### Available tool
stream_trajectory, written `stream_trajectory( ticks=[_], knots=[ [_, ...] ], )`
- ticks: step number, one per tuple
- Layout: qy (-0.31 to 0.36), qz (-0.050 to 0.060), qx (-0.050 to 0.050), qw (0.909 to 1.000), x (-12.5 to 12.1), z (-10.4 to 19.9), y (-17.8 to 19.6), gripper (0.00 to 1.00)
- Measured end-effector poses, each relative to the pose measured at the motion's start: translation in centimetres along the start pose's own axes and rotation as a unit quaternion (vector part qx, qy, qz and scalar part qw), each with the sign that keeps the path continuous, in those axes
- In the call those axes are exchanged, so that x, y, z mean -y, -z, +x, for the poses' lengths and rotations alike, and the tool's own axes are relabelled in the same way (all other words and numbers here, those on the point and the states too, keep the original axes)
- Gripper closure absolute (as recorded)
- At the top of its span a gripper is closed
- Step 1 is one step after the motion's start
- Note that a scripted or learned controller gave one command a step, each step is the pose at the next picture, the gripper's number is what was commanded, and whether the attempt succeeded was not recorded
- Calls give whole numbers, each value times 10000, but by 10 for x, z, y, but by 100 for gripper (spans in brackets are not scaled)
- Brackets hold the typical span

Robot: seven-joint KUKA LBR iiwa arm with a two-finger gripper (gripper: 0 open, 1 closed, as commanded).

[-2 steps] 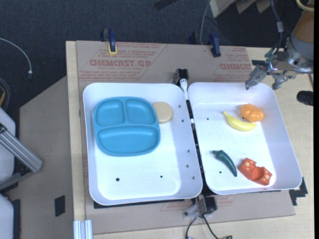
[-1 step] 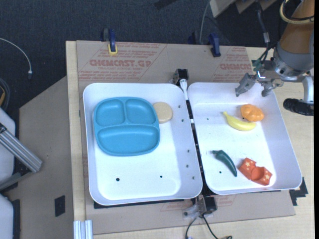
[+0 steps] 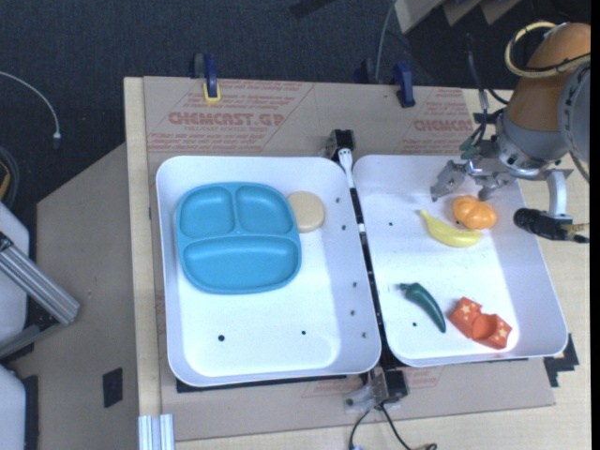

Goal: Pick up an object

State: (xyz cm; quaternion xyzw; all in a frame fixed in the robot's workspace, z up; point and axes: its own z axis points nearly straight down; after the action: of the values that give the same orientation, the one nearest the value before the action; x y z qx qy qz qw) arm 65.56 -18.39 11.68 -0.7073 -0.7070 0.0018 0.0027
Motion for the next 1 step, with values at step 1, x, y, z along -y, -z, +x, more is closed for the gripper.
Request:
stream_trajectory(
  ticks=[1],
  knots=[
    [7,-13,4,10000,0,1,-34,0]
  ],
)
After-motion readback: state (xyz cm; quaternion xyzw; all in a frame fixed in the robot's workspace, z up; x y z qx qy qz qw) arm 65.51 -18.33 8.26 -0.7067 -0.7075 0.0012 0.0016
